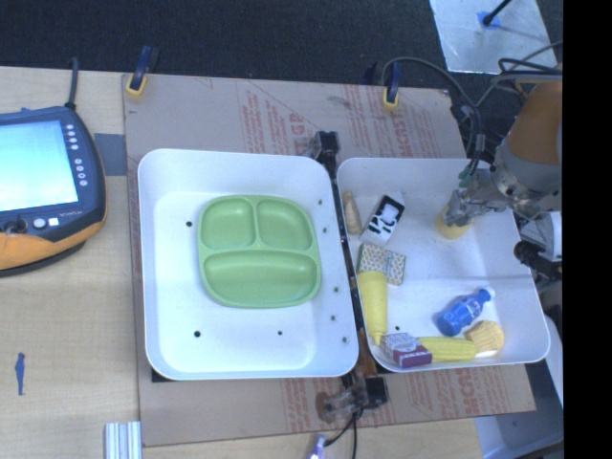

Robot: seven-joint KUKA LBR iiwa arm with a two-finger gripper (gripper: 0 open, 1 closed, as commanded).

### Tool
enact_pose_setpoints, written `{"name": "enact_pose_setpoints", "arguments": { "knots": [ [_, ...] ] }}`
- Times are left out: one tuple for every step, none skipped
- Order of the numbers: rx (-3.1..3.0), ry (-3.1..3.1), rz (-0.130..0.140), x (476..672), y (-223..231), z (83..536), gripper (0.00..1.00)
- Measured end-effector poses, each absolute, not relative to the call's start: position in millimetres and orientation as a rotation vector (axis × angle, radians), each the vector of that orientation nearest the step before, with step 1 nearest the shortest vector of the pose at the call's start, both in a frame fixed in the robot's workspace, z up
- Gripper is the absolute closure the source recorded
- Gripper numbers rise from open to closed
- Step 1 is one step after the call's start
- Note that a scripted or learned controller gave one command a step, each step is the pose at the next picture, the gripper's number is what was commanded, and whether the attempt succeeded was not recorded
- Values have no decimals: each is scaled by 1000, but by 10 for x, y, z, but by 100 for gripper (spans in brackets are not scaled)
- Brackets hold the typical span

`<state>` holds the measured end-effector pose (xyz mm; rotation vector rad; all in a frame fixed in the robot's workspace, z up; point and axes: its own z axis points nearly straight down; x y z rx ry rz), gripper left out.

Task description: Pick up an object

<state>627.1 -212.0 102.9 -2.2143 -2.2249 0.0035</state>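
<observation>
The gripper (466,202) is hanging low over the far right part of the right bin (421,290), right above a small yellow object (449,223) that is lying on the bin floor near the back wall. The yellow object is sitting just below and slightly left of the gripper's tip, touching it or nearly so, but the metal of the wrist is covering the spot where the two meet, so I cannot tell how far the jaws are standing apart or whether anything is caught between them. The arm (534,137) is entering from the right, and much of its orange band is being cut off by the frame's edge. The other pieces are lying well apart from the gripper: a black-and-white box (385,217) and a slim tan piece (352,212) near the bin's left wall, a speckled square (382,262) with a long yellow block (373,302) below it, a blue bottle (464,311) toward the front, and a corn cob (486,336), a yellow stick (446,349) and a small purple-and-pink item (405,350) crowding the front edge, too small to name more closely. In the left bin (167,338) a green divided plate (258,251) is lying flat. A handheld control screen (46,185) is resting on the bench at far left, partly cropped.
</observation>
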Motion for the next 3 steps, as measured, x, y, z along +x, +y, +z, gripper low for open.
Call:
{"name": "enact_pose_setpoints", "arguments": {
  "knots": [
    [-2213,-2225,4,6270,-2120,1027,0],
    [-2212,-2227,4,6274,-2126,1135,100],
    [-2212,-2228,5,6273,-2125,1134,0]
  ]
}}
